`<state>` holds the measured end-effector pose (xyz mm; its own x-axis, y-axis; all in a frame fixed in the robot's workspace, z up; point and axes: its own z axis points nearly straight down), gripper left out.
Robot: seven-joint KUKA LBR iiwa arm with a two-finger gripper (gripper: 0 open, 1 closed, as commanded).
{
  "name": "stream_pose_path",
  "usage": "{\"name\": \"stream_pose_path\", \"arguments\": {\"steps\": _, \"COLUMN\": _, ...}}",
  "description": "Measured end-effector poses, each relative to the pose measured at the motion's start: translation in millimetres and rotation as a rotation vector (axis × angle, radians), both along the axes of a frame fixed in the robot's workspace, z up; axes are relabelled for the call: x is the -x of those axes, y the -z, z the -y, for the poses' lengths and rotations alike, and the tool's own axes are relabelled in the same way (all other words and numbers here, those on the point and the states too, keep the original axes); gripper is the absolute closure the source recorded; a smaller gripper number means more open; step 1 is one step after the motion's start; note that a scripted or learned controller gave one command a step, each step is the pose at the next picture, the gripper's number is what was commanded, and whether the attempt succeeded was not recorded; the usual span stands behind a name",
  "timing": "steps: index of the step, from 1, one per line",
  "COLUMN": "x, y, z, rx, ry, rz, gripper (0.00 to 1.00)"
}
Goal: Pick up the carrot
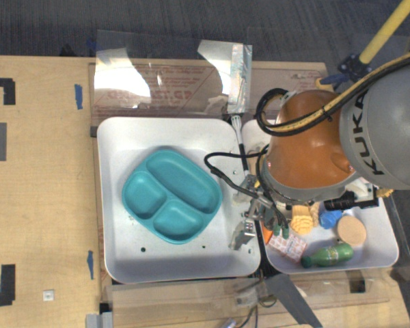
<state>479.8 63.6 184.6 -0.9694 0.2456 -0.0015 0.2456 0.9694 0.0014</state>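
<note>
The claw (249,219) hung over the right edge of the left bin (116,251), beside the teal divided plate (172,194). Whether it was open or closed could not be told. A thin orange sliver, probably the carrot (266,236), lay just right of the claw, long axis roughly upright in view, largely hidden.
</note>
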Motion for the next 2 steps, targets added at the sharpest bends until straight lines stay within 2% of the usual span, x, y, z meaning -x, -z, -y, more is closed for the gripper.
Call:
{"name": "stream_pose_path", "arguments": {"steps": 1, "x": -53, "y": -1, "z": 50, "rx": 0.002, "ry": -0.031, "rz": 0.003, "gripper": 0.00}}
{"name": "stream_pose_path", "arguments": {"steps": 2, "x": -51, "y": -1, "z": 140, "rx": 0.004, "ry": -0.019, "rz": 0.005, "gripper": 0.00}}
